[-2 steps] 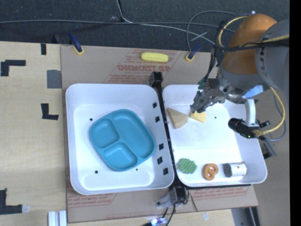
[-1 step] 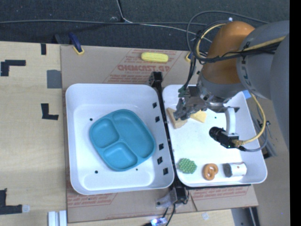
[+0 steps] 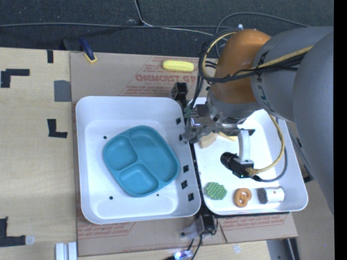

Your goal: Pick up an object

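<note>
My gripper (image 3: pixel 201 130) hangs low over the left edge of the right bin (image 3: pixel 282 145), close to the wall it shares with the left bin. A tan, wedge-like object (image 3: pixel 208 140) lies directly under it, partly hidden by the gripper body; I cannot tell if they touch. Along the right bin's front lie a green bumpy ball (image 3: pixel 215 190), an orange pretzel-shaped piece (image 3: pixel 242 197) and a small white and grey object (image 3: pixel 270 194). The arm's orange band (image 3: pixel 238 58) and grey links cover the bin's back and right side.
A blue divided plate (image 3: pixel 141 160) fills the middle of the left bin (image 3: pixel 89 118). A yellow corn-like object (image 3: pixel 178 65) rests on the cardboard behind the bins. A black plug on a yellow cable (image 3: pixel 236 164) hangs over the right bin's middle.
</note>
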`<action>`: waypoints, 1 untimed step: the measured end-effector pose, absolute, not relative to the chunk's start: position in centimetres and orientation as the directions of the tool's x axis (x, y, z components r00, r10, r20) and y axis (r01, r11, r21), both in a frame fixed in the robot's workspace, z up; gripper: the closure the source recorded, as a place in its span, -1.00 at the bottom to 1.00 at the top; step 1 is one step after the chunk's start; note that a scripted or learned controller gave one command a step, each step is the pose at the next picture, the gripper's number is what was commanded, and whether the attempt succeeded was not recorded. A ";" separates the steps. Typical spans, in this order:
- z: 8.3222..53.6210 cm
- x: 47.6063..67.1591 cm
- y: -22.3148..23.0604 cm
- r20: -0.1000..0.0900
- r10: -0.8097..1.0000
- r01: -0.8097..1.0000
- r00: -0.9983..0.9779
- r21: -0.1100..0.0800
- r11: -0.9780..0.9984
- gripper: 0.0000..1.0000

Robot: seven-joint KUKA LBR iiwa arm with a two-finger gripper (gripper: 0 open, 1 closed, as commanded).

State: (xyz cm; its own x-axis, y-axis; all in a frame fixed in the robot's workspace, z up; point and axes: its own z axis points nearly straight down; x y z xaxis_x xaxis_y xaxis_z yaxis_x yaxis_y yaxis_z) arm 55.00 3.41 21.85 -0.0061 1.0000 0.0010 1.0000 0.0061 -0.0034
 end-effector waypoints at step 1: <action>21.9 52.1 7.1 0.000 1.000 1.000 -0.005 -0.004 0.005 1.00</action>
